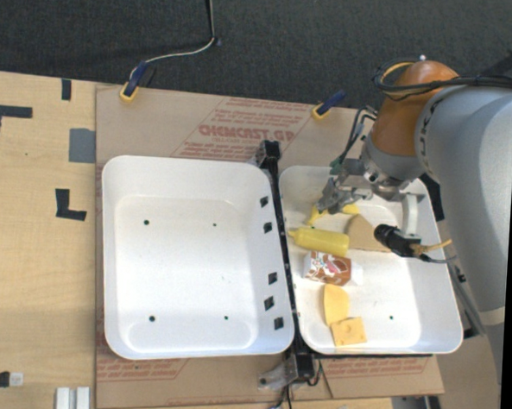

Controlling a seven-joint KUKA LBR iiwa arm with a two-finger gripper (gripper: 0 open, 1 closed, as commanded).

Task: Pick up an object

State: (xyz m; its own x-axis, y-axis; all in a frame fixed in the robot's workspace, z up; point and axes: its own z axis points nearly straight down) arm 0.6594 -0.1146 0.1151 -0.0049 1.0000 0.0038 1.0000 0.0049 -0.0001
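- Camera view: the grey arm (466, 169), with its orange band (409, 105) above the wrist, reaches in from the right and hangs over the far part of the right bin (430, 331).
- The tool (336, 196) points down toward the bin's far-left area; whether it is released or clenched cannot be told, since its tips are too small and cluttered to read.
- Just below the tool, toward the near side, lies a yellow corn-shaped object (320, 240), close to the wall shared by the two bins.
- A small yellow piece (314, 215) sits between the tool and the corn-shaped object, very near the tool's tip.
- To the right of the tool rests a tan wedge (367, 232), beside a black part (392, 239) of the arm's fittings.
- Further toward the near side, past the corn shape, lies a red-and-white packet (330, 268), then a yellow block (336, 303) and an orange-yellow square (348, 331) touching it.
- The left bin (184, 255) stands well to the left of the tool, on brown cardboard (234, 133) covering the table (28, 254).
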